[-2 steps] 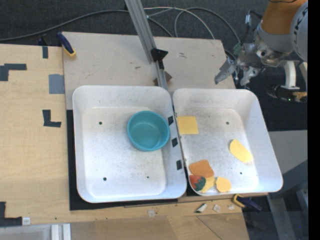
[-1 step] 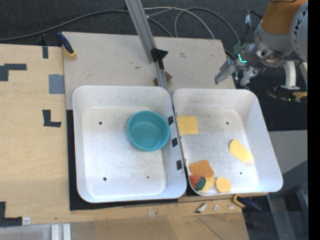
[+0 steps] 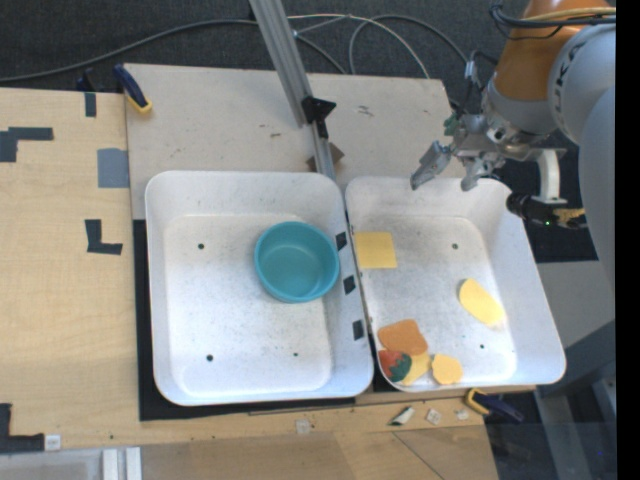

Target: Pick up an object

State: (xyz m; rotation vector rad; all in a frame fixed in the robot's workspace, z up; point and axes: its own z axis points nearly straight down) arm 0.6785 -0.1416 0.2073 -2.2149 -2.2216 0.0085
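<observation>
Right now I see my pincer hanging above the far rim of the right bin, with its two fingers spread apart and nothing between them. The grey arm with its orange band comes in from the right side of the view.

Down in the right bin, I count several loose pieces. A flat yellow square lies close to the bin's left wall, well apart from the pincer. A yellow oval piece sits toward the right side of the bin floor. At the near edge, an orange block touches a small red and green item, and a small yellow round piece lies just beside them.

In the left bin, a teal bowl stands upright near the wall it shares with the right bin.

On the counter I can see dark tape marks to the left, and a slanted metal bar crosses behind the bins. A blue and yellow clamp sits at the far left corner of the board.
</observation>
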